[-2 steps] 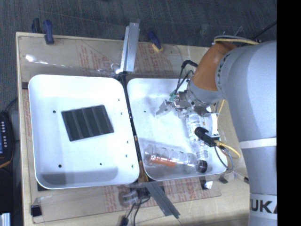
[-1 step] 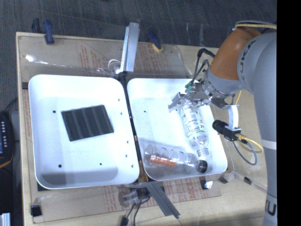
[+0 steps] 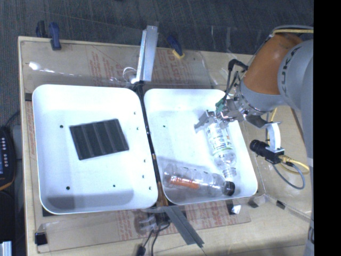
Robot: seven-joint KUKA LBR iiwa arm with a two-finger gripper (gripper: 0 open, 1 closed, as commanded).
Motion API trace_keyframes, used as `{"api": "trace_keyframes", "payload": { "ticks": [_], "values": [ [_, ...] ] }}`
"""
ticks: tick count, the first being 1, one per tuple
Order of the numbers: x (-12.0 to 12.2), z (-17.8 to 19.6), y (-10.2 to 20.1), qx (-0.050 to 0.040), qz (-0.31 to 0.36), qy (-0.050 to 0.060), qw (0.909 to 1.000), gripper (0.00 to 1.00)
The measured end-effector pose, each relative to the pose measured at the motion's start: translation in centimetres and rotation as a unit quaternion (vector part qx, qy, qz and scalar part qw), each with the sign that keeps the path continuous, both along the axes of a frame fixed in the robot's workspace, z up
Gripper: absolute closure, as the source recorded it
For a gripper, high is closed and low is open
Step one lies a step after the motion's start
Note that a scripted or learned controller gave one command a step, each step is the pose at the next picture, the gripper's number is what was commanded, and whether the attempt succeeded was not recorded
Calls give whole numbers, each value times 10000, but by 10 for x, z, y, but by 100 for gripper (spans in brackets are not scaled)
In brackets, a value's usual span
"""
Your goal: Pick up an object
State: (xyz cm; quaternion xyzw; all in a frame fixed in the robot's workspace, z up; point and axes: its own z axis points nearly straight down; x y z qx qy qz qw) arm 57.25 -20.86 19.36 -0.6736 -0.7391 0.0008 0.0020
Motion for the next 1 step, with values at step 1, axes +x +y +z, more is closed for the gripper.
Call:
{"api": "trace_keyframes", "payload": {
  "ticks": [1],
  "values": [
    [14,-18,1,1,499,-4,9988,0]
  ]
}}
